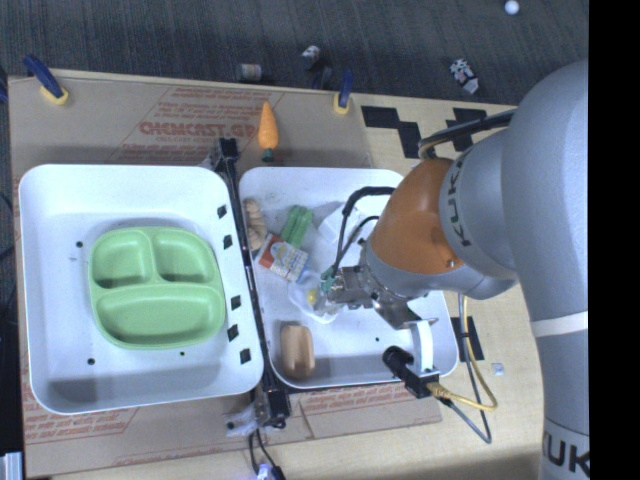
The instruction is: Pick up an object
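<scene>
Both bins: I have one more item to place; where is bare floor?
The left bin has bare floor all around the green divided plate, widest along its near and far walls. The right bin is crowded: green bottle, carton, wooden block and the gripper over its middle; only a small patch right of the block is bare.

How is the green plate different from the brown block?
The green plate is much bigger than the brown block. The plate has three sunken sections; the block is a plain rounded lump. The plate lies by itself in the bin on the view's left; the block shares the other bin with several things. Both lie flat in a white bin.
</scene>
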`<state>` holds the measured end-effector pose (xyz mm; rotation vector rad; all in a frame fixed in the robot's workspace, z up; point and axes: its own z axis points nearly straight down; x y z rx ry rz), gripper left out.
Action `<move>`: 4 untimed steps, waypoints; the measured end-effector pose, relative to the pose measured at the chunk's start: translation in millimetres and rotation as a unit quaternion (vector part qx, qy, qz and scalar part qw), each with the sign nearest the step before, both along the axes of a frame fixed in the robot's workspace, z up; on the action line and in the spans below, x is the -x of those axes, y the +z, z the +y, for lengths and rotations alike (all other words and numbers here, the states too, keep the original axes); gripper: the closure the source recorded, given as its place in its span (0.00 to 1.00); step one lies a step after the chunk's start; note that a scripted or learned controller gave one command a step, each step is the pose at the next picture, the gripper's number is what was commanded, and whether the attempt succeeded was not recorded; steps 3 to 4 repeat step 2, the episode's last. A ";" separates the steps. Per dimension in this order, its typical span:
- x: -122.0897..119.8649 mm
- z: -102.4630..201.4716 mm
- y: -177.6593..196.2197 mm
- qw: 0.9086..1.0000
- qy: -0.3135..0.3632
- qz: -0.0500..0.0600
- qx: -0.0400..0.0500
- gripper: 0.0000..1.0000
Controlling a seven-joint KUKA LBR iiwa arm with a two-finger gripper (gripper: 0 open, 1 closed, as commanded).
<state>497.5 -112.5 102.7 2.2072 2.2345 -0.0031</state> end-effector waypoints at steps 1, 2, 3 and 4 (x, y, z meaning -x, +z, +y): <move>20.4 -58.2 88.4 1.000 -0.004 -0.001 0.000 1.00; -29.7 -48.7 139.7 1.000 -0.003 -0.001 -0.001 1.00; -29.7 -48.7 139.7 1.000 -0.003 -0.001 -0.001 1.00; -29.7 -48.7 139.7 1.000 -0.003 -0.001 -0.001 1.00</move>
